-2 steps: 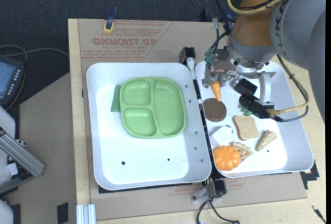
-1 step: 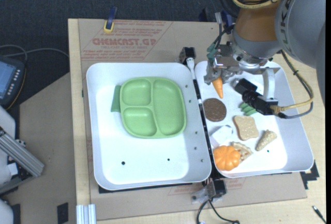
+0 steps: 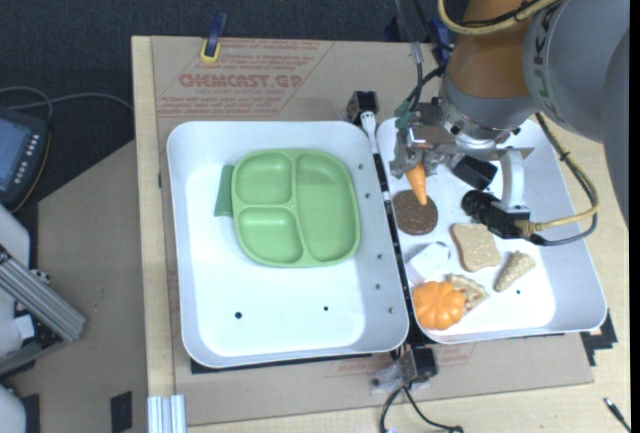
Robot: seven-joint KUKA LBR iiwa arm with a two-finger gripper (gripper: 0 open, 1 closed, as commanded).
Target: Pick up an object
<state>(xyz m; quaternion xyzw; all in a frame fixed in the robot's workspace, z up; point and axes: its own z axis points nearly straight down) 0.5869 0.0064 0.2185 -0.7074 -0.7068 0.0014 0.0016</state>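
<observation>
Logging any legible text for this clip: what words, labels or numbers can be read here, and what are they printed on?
"CHEMCAST G P", in large red letters on the brown board under the bins; the last letters are unclear.
Smaller red lines above and below that word: too blurred to read.
Faint red print on the board's front edge: too blurred to read.
No print is legible on the green tray.

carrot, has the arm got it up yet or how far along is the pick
Done: the hand is down over the right bin, right at the carrot's top end. In hand: whether it grips the carrot cannot be told; the tip hangs over the brown cookie. Left: a clear lift. The bread and pumpkin lie untouched.
</observation>
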